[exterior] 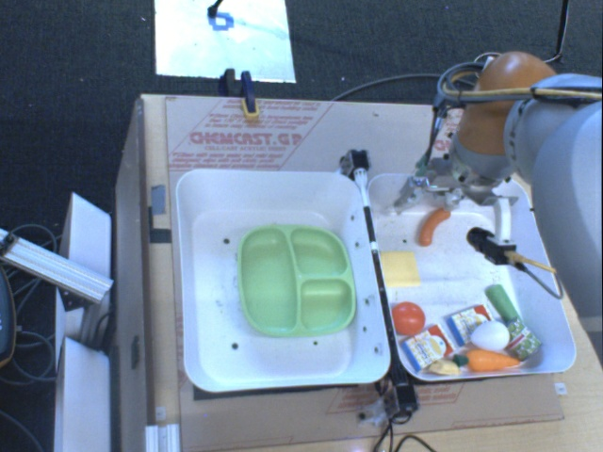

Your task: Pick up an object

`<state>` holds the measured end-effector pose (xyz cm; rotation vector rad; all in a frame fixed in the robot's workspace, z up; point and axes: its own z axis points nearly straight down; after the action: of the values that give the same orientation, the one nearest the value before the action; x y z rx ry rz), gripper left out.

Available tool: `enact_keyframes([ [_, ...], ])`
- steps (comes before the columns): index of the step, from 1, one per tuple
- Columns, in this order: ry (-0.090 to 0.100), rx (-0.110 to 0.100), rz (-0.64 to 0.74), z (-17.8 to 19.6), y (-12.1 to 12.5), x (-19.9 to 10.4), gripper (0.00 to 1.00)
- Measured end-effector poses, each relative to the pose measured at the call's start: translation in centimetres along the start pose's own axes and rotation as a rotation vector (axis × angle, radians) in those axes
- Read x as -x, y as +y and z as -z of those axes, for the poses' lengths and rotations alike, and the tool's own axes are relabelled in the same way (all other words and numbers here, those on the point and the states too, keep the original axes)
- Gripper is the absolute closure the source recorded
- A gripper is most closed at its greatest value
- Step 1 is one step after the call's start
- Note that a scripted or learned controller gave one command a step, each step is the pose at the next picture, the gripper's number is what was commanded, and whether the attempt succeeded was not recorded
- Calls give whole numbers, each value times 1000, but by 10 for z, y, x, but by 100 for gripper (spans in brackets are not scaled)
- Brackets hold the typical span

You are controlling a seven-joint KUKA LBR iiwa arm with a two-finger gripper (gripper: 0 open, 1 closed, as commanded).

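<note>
My gripper hangs over the far left part of the right bin, fingers spread open with nothing between them. Just in front of it, an orange sausage lies on the bin floor, apart from the fingertips. Nearer the middle of the bin is a yellow cheese slice. A red tomato lies at the bin's near left. Along the near edge sit two small printed packets, a white egg, an orange carrot and a green cucumber.
The left bin holds a green divided plate. A black-and-white rail runs between the bins. The arm reaches in from the right, above the right bin's far corner.
</note>
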<state>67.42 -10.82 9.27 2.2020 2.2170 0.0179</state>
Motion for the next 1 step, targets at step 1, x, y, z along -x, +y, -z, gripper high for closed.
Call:
enact_keyframes([
  [1,3,-16,-1,-7,-5,-12,0],
])
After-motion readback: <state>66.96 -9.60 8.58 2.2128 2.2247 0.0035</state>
